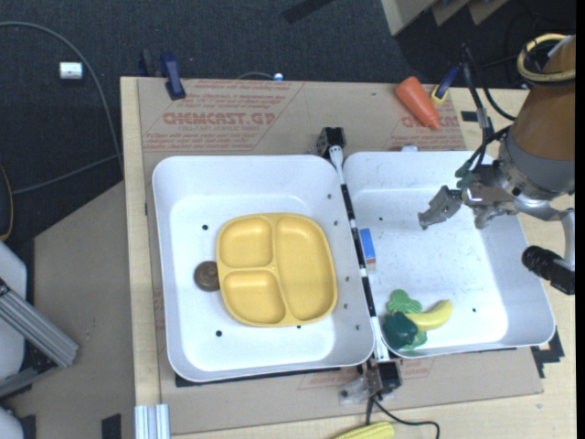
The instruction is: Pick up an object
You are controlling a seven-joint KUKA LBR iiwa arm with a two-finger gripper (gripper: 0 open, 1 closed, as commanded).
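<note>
In the right bin [512, 273], a yellow banana [433, 315] lies against a green leafy toy [402, 326] near the front left corner. A small blue block [366, 247] rests along that bin's left wall. My gripper [454, 216] hangs over the back middle of the right bin, up and right of the banana. It is open with nothing between its fingers [437, 210]. The left bin [183, 245] holds a yellow divided plate [276, 269] with a small brown round piece [207, 275] at its left side.
An orange carrot-shaped toy [419, 101] lies on the bench behind the right bin. A black clip [331, 141] sits at the back where the two bins meet. A blue clamp [171, 73] is at the bench's back left.
</note>
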